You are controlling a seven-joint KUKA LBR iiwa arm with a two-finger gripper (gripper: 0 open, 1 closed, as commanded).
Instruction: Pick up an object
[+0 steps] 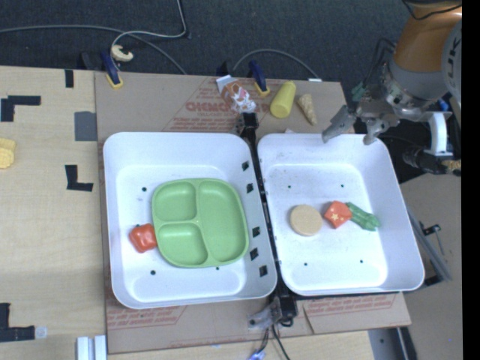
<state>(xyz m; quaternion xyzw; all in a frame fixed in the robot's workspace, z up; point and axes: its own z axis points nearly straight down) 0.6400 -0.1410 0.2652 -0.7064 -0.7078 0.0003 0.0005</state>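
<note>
- A round tan disc, flat and pale like a biscuit, is lying on the floor of the right bin, below the gripper and a little to its left in the camera view.
- An orange-red chunky piece is sitting just beside the disc on its right, almost directly below the gripper, and seems to be touching a green leafy-looking piece that is stretching off toward the bin's right wall.
- A second red-orange piece is resting in the left bin, far to the gripper's left and lower, touching the left edge of a green divided plate with three compartments.
- The gripper is hovering over the top rim of the right bin, well apart from the disc and the orange-red piece.
- Its two dark fingers are standing spread wide, pointing down and outward, with nothing between them and nothing touching them.
- The grey arm with its orange band is reaching in from up and right of the gripper.
- On the cardboard-covered surface just up and left of the gripper, a yellow cylinder and a tan cone are lying near each other, outside both bins.
</note>
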